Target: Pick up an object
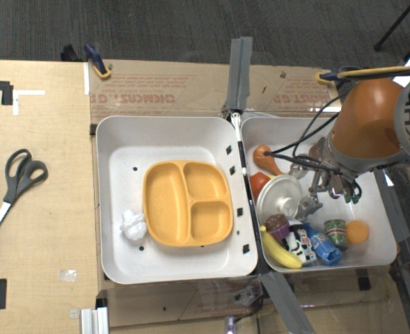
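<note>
Camera view: gripper point(314, 202) low in the right bin point(385, 256), beside the metal bowl point(282, 199). Cannot tell jaw state. Banana point(280, 250) and orange ball point(357, 231) lie nearer the bin's front. Nothing lifted; the pick looks undone

This is a robotics lab or test workshop. A grey and orange robot arm point(372, 127) with loose cables reaches over two white bins point(111, 207) on a plywood worktop point(37, 256). Scissors point(13, 183), cardboard point(163, 89) and dark carpet floor point(156, 12) surround it.
</note>
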`<state>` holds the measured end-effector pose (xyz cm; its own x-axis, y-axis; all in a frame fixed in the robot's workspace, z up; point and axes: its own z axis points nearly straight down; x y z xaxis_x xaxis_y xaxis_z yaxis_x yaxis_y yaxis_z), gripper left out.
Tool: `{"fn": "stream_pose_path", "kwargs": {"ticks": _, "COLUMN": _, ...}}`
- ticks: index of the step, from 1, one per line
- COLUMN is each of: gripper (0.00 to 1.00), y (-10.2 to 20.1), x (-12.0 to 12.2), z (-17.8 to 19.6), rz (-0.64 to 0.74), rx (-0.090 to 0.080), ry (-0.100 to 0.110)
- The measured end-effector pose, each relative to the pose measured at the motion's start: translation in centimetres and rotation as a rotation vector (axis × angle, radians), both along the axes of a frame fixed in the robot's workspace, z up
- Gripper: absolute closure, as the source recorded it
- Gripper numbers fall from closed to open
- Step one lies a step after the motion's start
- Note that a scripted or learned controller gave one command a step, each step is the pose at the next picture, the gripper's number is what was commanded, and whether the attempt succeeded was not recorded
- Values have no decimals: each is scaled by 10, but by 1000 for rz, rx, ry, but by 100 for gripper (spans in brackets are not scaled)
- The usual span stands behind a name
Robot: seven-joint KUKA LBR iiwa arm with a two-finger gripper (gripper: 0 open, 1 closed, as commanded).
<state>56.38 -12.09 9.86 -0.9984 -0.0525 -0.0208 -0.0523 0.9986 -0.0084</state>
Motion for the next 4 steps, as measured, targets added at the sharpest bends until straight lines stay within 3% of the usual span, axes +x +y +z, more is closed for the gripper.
{"fn": "stream_pose_path", "kwargs": {"ticks": 1, "gripper": 0, "y": -9, "x": 95, "z": -5, "rz": 92, "rx": 5, "ry": 23}}
{"fn": "stream_pose_path", "kwargs": {"ticks": 2, "gripper": 0, "y": -101, "x": 63, "z": -3, "rz": 43, "rx": 5, "ry": 14}}
{"fn": "stream_pose_path", "kwargs": {"ticks": 3, "gripper": 0, "y": -55, "x": -15, "z": -6, "rz": -346, "rx": 11, "ry": 17}}
{"fn": "stream_pose_path", "kwargs": {"ticks": 4, "gripper": 0, "y": -98, "x": 80, "z": -6, "rz": -519, "rx": 14, "ry": 22}}
